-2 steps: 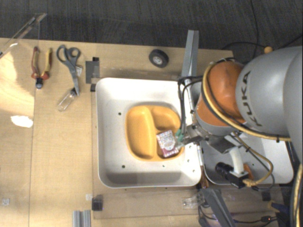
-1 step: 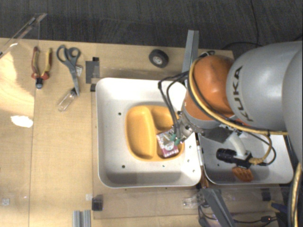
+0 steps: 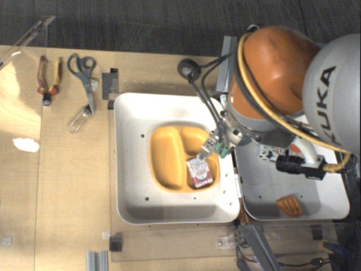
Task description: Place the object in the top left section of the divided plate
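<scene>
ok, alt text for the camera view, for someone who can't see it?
A KUKA arm's gripper hangs over a yellow divided plate in the left white bin, just above a small maroon packet lying in the plate's lower right section. Scissors and pliers lie on the bench.

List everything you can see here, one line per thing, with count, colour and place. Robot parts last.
Plate: one, yellow, divided, in the left bin.
Packet: one, maroon and white, lower right part of the plate.
Bins: two, white, side by side on the bench.
Orange block: one, near edge of the right bin.
Scissors: one pair, grey, bench top left.
Pliers: one pair, red-handled, left of the scissors.
Bench: one, light wood.
Gripper: one, at the plate's right edge, just above the packet.
Arm: one, grey and orange, from the right.
</scene>
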You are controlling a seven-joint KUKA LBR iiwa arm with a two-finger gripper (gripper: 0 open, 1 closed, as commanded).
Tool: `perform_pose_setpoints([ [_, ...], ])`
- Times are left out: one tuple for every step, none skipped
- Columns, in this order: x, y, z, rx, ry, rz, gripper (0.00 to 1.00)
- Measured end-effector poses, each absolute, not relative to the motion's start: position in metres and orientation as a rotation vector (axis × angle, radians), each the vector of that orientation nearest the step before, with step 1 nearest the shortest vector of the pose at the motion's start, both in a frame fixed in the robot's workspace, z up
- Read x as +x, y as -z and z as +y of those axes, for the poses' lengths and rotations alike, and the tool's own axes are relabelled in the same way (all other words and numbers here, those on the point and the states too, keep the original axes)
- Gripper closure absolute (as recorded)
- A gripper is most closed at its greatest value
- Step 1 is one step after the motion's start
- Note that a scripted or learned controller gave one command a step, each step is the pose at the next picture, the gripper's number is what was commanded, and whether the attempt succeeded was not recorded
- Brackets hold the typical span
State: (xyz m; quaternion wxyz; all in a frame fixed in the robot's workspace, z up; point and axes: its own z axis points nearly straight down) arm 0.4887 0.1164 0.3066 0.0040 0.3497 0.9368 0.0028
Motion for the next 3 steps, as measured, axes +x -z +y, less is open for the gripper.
perform_pose_setpoints([
  [0.529, -0.225, 0.097, 0.944, -0.005, 2.991, 1.0],
  [0.553, -0.235, 0.056, 0.939, -0.006, 2.99, 1.0],
  [0.523, -0.246, 0.056, 0.827, -0.006, 3.023, 1.0],
])
